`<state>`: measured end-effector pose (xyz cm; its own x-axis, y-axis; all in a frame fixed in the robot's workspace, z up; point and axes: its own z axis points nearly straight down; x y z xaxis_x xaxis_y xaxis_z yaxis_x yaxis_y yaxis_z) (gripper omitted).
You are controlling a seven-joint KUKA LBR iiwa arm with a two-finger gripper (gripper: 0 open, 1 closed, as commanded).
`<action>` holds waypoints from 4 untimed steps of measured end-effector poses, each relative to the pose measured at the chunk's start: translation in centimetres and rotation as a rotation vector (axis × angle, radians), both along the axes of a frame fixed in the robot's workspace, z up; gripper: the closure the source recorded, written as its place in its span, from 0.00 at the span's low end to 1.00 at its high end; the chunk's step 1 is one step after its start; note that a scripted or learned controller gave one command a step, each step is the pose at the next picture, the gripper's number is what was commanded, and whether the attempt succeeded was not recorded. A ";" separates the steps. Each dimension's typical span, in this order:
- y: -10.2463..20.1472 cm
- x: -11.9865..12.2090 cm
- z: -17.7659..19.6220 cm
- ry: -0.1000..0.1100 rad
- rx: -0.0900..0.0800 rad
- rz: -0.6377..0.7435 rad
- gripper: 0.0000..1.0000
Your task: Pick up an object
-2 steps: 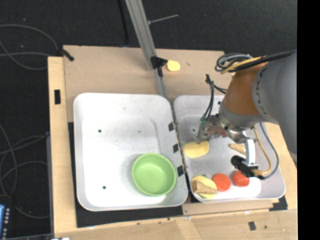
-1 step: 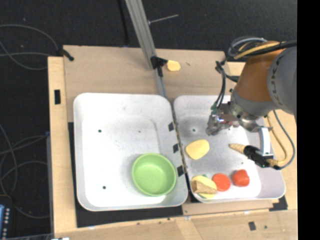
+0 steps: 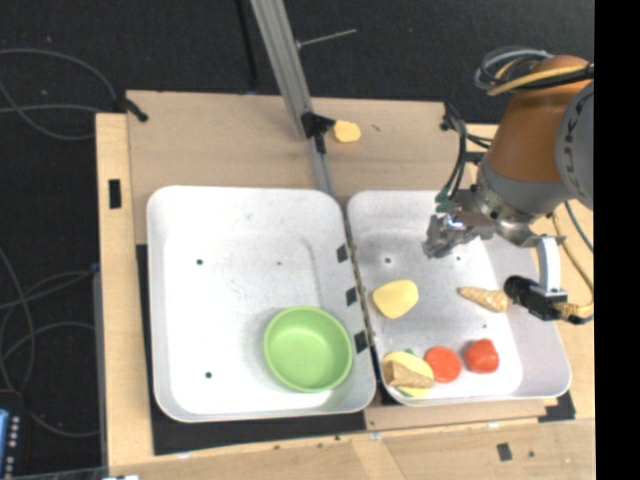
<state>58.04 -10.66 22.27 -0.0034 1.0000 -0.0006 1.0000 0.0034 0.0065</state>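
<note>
1. The arm (image 3: 535, 138) is reaching in from the right, its orange band sitting above the wrist, which is pointing down over the right bin (image 3: 545, 378).
2. The gripper (image 3: 440, 240) is hanging over the bin's upper part, above bare floor; the view is too coarse to tell how it is set.
3. A yellow lump (image 3: 395, 298) is lying below and left of the gripper, apart from it.
4. A cone-like piece (image 3: 483, 297) is lying to the right.
5. Two red items (image 3: 462, 359) and a sandwich-like item (image 3: 408, 373) are sitting along the near edge.
6. A green bowl (image 3: 308, 348) is resting in the left bin (image 3: 200, 228).
</note>
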 end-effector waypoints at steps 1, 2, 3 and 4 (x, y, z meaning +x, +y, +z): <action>-0.1 0.2 5.4 -0.001 0.000 0.001 1.00; 5.0 -1.2 4.4 0.006 0.000 0.002 1.00; 9.2 -1.3 3.2 0.006 0.000 0.002 1.00; 14.5 -2.3 2.1 0.007 0.000 0.003 1.00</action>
<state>55.78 3.82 24.35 -0.0064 1.0000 -0.0001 1.0000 0.0064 -0.0002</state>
